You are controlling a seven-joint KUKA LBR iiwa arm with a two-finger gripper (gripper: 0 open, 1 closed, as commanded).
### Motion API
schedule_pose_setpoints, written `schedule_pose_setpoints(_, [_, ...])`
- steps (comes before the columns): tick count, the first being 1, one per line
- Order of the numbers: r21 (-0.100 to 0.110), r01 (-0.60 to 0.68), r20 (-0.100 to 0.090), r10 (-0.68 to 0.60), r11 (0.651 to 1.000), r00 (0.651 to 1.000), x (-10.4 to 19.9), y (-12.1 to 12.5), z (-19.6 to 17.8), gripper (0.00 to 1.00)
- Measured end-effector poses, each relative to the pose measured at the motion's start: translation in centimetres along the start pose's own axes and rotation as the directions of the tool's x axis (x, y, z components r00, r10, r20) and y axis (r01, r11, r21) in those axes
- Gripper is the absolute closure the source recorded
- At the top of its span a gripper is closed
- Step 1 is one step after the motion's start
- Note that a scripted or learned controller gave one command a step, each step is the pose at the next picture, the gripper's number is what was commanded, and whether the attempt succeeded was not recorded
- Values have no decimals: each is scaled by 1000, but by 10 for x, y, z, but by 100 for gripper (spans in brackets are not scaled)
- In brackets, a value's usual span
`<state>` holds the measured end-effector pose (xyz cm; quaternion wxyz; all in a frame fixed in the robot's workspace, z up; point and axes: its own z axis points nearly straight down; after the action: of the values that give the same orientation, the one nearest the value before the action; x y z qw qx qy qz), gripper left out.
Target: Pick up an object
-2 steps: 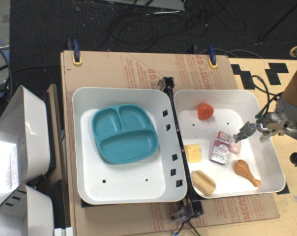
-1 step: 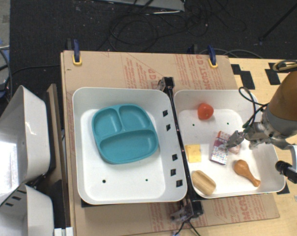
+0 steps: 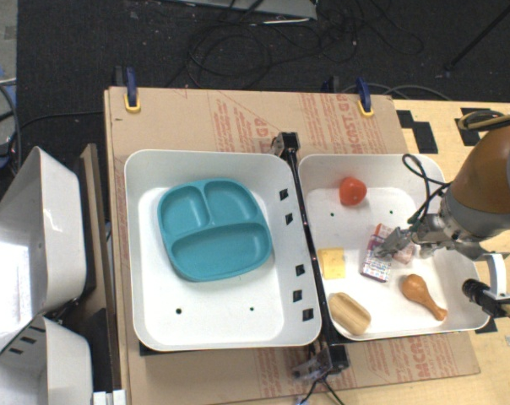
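The hand (image 3: 398,241) sits low inside the right bin (image 3: 424,169), with the arm (image 3: 485,188) coming in from the right edge of the camera view. Directly at its tip, on the side away from the arm, lies a small printed packet (image 3: 377,258); the tip appears to touch or overlap the packet's upper right corner, though contact cannot be confirmed from this angle. Whether the hand is spread or closed cannot be told, and nothing can be confirmed as held. The packet's long axis runs roughly toward and away from the camera, tilted slightly, so it lies across the line of the arm's reach. Other candidates in the same bin: a yellow block (image 3: 332,262) just beyond the packet, farther from the arm; a red ball (image 3: 352,191) well apart toward the far rim; a brown drumstick-shaped toy (image 3: 423,295) near the hand on the camera side; a tan bread-like piece (image 3: 349,311) farther toward the near corner. The left bin (image 3: 145,251) holds a teal divided plate (image 3: 214,229), well apart from the hand. Judgement: the packet is the nearest target, and a grasp would need the hand centred over it, not at its corner.
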<state>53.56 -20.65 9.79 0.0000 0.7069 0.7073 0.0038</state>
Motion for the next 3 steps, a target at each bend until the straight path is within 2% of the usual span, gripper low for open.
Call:
schedule_pose_setpoints(1, [-12,0,11,0,1000,1000,-4,3,-16,100])
schedule_pose_setpoints(2, [1,3,7,-3,1000,1000,7,3,-67,100])
schedule_pose_setpoints(3, [0,4,7,-4,1000,1000,16,6,-115,100])
